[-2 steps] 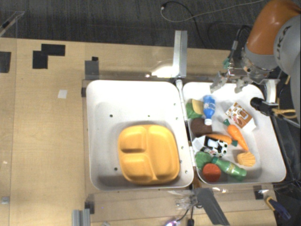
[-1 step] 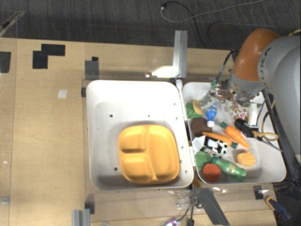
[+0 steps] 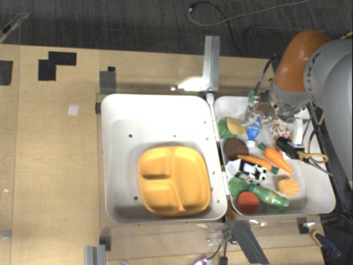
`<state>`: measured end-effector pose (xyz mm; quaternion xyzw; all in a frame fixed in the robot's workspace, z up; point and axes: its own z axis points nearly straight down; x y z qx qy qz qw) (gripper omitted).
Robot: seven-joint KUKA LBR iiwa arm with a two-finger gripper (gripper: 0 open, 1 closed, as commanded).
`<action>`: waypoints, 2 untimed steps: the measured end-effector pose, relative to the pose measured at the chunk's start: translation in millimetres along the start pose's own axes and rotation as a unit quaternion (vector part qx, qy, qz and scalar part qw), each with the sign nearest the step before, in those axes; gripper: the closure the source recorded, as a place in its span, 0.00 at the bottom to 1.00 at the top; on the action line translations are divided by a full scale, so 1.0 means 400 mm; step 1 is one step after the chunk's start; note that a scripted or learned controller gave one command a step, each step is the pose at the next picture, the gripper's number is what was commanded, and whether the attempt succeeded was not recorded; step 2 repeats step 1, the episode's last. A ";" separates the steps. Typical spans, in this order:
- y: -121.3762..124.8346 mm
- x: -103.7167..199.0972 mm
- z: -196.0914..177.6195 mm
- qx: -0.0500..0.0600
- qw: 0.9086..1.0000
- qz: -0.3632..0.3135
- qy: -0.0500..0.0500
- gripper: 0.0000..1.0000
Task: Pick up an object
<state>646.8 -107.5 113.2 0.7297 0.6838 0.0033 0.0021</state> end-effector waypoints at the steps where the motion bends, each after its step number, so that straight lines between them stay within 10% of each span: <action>1: 0.010 0.098 -0.259 0.001 0.996 -0.086 0.000 1.00; 2: 0.010 0.098 -0.259 0.001 0.996 -0.086 0.000 1.00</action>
